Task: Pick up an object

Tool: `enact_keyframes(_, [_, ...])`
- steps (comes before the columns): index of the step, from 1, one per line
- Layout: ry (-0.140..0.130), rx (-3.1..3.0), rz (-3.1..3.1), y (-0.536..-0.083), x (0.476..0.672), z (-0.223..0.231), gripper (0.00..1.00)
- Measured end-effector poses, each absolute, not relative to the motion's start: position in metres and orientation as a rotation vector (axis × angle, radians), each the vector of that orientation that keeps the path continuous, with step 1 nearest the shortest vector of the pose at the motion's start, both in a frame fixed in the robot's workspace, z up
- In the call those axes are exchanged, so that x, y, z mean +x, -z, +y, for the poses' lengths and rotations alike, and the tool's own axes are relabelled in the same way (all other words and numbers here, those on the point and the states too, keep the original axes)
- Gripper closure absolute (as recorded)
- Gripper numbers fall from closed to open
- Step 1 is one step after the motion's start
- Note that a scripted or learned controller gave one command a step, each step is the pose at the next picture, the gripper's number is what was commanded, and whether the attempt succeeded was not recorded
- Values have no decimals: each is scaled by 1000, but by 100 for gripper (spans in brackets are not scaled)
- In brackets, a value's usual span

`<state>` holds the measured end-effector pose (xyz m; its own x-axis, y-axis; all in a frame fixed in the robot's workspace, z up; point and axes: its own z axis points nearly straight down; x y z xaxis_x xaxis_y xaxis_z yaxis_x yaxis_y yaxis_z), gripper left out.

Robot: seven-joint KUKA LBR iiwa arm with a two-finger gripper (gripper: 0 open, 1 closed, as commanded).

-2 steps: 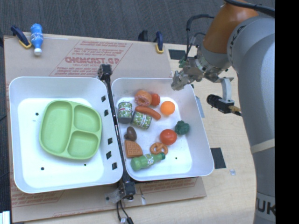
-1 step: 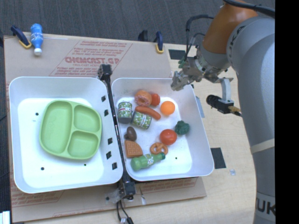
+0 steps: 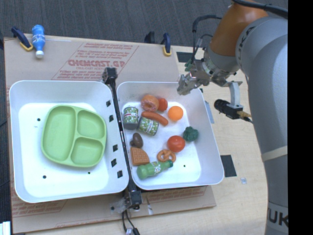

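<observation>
Toy foods [image 3: 155, 126] lie loose in the right bin [image 3: 211, 151]: orange [image 3: 175, 113], tomato [image 3: 176, 143], broccoli [image 3: 190, 134], pretzel [image 3: 166, 156], green bottle [image 3: 154, 169]. Gripper [image 3: 187, 84] sits above the bin's far right corner, carrying nothing; its opening cannot be determined. Left bin [image 3: 19, 131] holds a green divided plate [image 3: 74, 136].

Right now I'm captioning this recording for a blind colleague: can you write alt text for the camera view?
A grey robot arm's gripper hovers at the far edge of the right bin, which holds toy food, including a tomato, pretzel and broccoli. The left bin holds a green divided plate.
</observation>
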<state>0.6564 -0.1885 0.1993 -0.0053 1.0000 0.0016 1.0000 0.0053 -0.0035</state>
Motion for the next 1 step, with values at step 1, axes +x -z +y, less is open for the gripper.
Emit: enact_keyframes(1, [-5, -2215, -2224, -195, 639, -187, 100])
